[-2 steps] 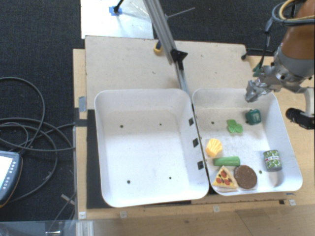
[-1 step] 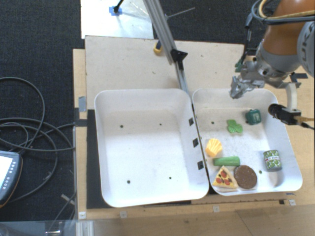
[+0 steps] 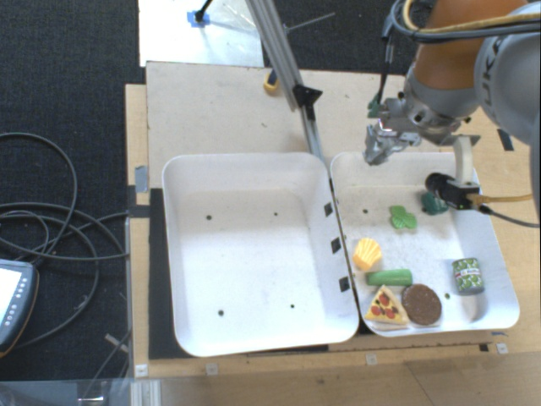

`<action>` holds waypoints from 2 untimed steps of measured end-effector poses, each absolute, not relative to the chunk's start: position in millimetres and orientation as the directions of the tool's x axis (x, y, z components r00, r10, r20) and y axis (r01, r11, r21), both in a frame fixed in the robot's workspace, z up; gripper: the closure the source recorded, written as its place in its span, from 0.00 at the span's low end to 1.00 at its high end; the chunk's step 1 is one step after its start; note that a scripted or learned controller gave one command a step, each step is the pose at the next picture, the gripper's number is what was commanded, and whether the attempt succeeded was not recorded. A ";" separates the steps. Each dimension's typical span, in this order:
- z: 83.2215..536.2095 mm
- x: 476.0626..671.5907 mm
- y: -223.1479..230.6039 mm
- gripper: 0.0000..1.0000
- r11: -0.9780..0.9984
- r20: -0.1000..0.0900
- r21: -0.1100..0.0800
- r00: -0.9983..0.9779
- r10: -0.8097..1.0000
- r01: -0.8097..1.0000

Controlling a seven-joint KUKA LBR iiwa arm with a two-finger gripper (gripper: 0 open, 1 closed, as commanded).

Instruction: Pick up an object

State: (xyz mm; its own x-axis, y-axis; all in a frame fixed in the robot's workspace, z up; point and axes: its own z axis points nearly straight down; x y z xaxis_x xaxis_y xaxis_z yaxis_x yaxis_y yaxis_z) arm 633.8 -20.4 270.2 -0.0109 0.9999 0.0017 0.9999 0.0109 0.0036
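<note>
Dark carpet surrounds a plywood table that carries two shallow white bins side by side. On the floor at the left lie looped black cables and the corner of a handheld pendant. A slanted metal pole crosses the table toward the seam between the bins.

Next in size, the arm reaches in from the right, its orange band above the wrist, and the jaws hang above the far rim of the right bin. Nothing is between them; whether they stand wide or narrow I cannot tell at this angle. The left bin shows bare floor.

All the candidates sit in the right bin. Largest to smallest: a brown round disc at the near edge, a pizza slice just beside it, a green cucumber-like piece above that, a green can toward the right, a yellow shell-shaped toy near the divider, a green leafy piece mid-bin, and a dark teal item at the far right, close to a black fitting.

The step in hand looks like the approach, before any descent. The next move probably calls for choosing one target, centring over it, and lowering; the leafy piece stands apart from its neighbours, so it seems the easiest pick, whereas the disc and pizza slice are crowded together.
</note>
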 end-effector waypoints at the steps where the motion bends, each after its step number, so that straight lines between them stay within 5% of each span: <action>1: 261.8 641.6 22.1 1.00 0.010 0.001 0.003 -0.010 1.000 1.000; 2: 240.8 643.1 72.1 1.00 0.010 0.002 -0.001 -0.010 1.000 1.000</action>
